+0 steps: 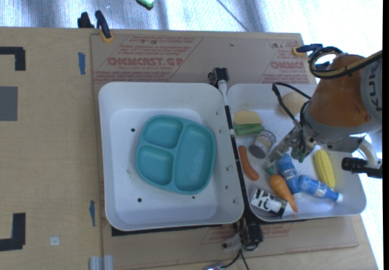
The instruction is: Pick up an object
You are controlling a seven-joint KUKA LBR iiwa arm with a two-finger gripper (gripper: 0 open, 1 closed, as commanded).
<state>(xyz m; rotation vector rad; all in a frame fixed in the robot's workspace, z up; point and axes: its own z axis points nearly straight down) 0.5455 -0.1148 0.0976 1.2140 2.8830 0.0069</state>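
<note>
My gripper (283, 153) is low in the right bin (355, 202), under the orange-banded wrist (337, 101). It hangs just right of a small tin can (262, 143) and just above a blue bottle (307, 185) and a carrot (283, 193). A green piece (301, 154) shows right beside it. Nothing can be made out in its grasp. Also in this bin lie a toy burger (248, 121), an orange sausage (248, 164), a yellow corn cob (324, 168), a black-and-white box (267, 202) and a pale bread piece (292, 103), partly hidden by the arm.
The left bin (115, 141) holds a teal divided plate (176, 153). A black clip (217, 75) sits at the top of the ridge between the bins. Cables (322, 56) loop above the arm. Cardboard surrounds both bins.
</note>
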